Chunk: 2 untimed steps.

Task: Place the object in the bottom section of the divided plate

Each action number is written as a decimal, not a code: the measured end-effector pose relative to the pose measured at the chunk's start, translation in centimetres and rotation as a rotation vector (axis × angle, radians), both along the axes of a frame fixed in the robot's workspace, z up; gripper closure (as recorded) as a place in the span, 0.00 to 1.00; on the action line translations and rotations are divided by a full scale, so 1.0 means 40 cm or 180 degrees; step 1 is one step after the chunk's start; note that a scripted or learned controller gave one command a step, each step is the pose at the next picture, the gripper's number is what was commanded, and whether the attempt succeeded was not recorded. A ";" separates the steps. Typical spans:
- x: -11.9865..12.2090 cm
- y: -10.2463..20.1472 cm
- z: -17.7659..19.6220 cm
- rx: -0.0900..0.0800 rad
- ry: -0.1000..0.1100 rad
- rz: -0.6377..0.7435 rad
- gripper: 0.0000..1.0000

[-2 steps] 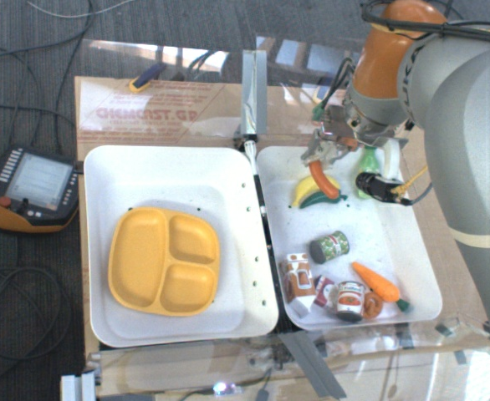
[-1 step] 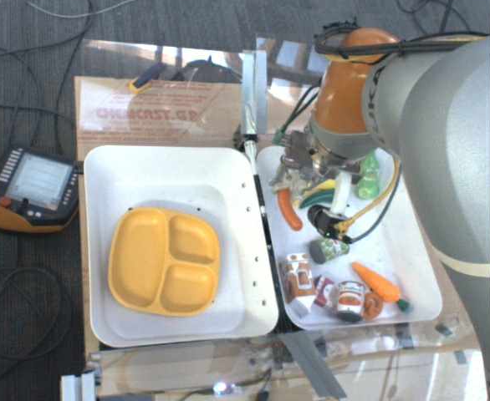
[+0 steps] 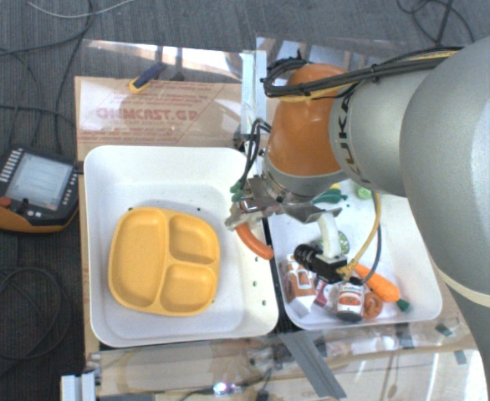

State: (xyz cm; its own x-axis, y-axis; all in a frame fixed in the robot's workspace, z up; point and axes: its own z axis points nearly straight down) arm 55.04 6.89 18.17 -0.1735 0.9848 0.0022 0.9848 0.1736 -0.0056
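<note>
Dark carpet surrounds the counter [image 3: 170,107] bearing 2 white bins. A yellow divided plate [image 3: 165,261] lies in the left bin [image 3: 103,174], bare floor all round it. Just right of the plate, at the bin's right edge, the hand [image 3: 247,215] grips an orange sausage [image 3: 255,242].

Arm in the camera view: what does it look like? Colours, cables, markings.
A bulky rounded grey KUKA arm with a glossy orange band above the wrist. Dark lettering runs along the grey shell beside the band. Black and yellow cables drape over the top; a yellow cable loops below. The metal gripper is small and silvery.
</note>
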 end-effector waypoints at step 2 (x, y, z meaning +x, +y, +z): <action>0.009 0.348 -0.134 -0.0008 0.0000 0.0012 1.00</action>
